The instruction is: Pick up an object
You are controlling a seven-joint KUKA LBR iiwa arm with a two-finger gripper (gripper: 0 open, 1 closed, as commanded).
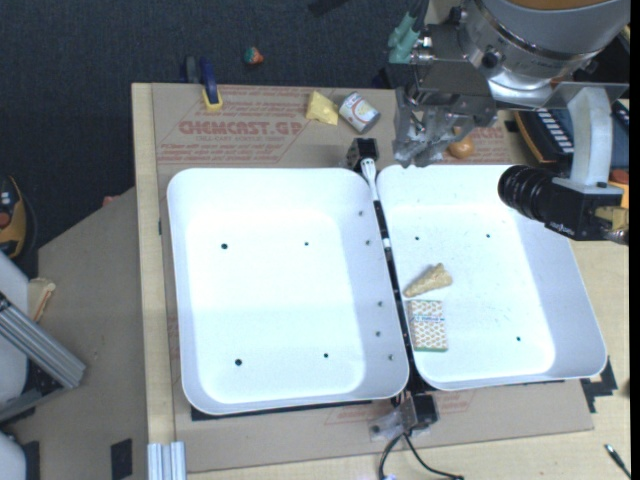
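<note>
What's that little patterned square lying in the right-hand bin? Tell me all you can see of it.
The patterned square is a small flat piece, roughly rectangular, covered in a fine dotted or checked print of greenish, orange and white tones. It looks like cloth or a thin sponge, though that is hard to tell. It lies flat on the floor of the right bin, near its left wall, just below a tan wedge, close to it.
</note>
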